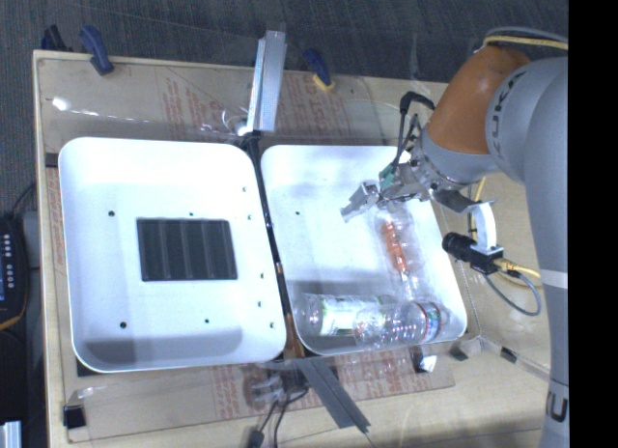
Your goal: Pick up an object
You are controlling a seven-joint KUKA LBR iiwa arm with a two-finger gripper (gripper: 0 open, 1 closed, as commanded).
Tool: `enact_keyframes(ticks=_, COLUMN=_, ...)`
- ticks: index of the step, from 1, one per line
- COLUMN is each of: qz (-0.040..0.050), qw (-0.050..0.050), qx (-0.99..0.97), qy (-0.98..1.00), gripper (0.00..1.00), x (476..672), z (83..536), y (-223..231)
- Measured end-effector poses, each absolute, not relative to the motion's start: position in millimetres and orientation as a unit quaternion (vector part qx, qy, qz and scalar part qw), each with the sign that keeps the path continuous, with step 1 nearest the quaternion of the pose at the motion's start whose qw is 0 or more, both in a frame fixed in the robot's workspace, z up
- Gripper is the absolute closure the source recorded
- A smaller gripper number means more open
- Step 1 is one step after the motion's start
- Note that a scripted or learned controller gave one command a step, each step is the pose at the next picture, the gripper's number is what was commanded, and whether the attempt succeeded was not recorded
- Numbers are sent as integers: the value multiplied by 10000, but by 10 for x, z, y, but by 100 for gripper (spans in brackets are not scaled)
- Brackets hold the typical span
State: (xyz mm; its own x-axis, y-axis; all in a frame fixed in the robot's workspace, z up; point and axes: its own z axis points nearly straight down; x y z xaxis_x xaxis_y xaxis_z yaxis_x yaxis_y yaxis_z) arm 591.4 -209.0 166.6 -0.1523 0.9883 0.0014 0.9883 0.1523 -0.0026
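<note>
The table carries two shallow white bins side by side, with the left bin on its 9 o'clock half and the right bin on its 3 o'clock half. The two bins touch along a dark seam running from 12 to 6 o'clock. The grey arm, with its orange band, enters from the 3 o'clock side and reaches over the 1 o'clock corner of the right bin. A dark ribbed rectangular block lies flat at the centre of the left bin, well apart from every wall. A clear plastic bottle with a green and white label lies on its side along the 6 o'clock wall of the right bin. A clear slender container with orange contents lies in the same bin, stretching from near the centre toward 5 o'clock, and its lower end comes close to the bottle. The pincer is at the 12 o'clock end of this container, over the bin floor. It cannot be determined whether the pincer is open, closed or gripping anything, and contact with the container cannot be confirmed. A metal bar stands at the 12 o'clock end of the seam. One blue clamp sits at the table's 11 o'clock corner and a second blue clamp just beside the bar.
</note>
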Motion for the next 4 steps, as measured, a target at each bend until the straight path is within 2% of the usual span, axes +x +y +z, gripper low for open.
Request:
enact_keyframes(ticks=1, qz=16, qw=26, qx=-6915, qy=-7224, gripper=0, x=5675, z=1607, y=-2105)
enact_keyframes(ticks=2, qz=5, qw=7, qx=-6725, qy=-7401, gripper=0, x=5728, z=1824, y=-2109)
enact_keyframes(ticks=3, qz=1, qw=-8, qx=-6451, qy=-7641, gripper=0, x=5817, z=1851, y=-2095)
enact_keyframes(ticks=4, qz=12, qw=25, qx=-7306, qy=-6828, gripper=0, x=5706, z=1730, y=-2106)
